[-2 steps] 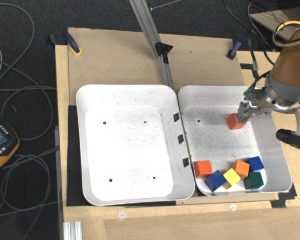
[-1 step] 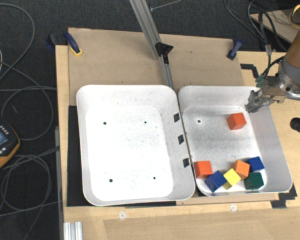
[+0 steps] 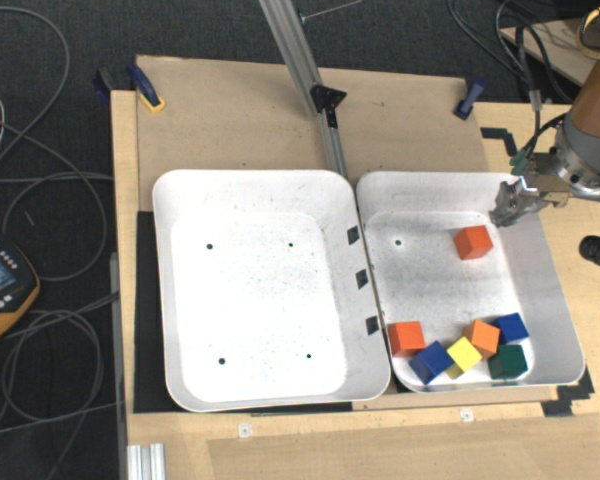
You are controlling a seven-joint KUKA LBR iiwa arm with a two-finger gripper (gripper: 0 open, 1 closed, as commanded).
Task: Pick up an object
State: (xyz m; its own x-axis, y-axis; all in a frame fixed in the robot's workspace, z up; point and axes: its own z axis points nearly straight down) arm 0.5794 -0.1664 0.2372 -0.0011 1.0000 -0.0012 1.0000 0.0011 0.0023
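The right bin (image 3: 540, 268) holds several small blocks. A lone orange-red block (image 3: 472, 242) lies near its middle back. Along the front wall sit an orange block (image 3: 407, 337), a blue block (image 3: 430, 360), a yellow block (image 3: 464, 354), another orange block (image 3: 485, 336), a second blue block (image 3: 511, 326) and a dark green block (image 3: 508, 362). My gripper (image 3: 508, 208) hangs over the bin's back right part, just right of and behind the lone orange-red block, with nothing visible between its tips.
The left bin (image 3: 180, 208) lies beside the right one, with black clips (image 3: 361, 278) along the shared wall. A slanted metal rail (image 3: 300, 58) crosses the bench at the back. Blue clamps (image 3: 145, 85) sit at the bench's back corners. Cables lie on the floor to the left.
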